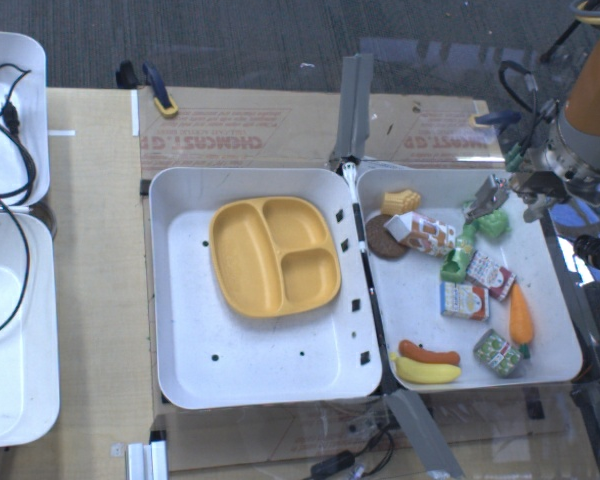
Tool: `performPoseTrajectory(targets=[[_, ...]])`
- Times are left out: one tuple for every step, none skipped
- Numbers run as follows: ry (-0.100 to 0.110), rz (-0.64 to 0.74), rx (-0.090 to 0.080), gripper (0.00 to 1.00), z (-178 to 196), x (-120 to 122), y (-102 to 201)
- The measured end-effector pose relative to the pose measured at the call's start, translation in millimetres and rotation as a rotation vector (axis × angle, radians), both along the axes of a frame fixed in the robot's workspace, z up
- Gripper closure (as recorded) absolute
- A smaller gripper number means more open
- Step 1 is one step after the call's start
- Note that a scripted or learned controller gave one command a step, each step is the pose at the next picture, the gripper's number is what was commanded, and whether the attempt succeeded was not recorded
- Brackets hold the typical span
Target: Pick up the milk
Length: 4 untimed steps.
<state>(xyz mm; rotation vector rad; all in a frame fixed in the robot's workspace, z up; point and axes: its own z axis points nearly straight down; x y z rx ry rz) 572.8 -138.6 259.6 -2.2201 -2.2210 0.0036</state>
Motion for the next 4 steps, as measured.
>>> performPoseTrajectory(targets=[[0.002, 0.047, 0.0, 0.0, -69, 15, 113], [0.001, 0.015, 0.0, 0.0, -124, 12, 35], [-0.008, 0.086, -0.001, 0.0, -159, 54, 34], [0.003, 0.083, 0.0, 1.0, -152, 51, 32]])
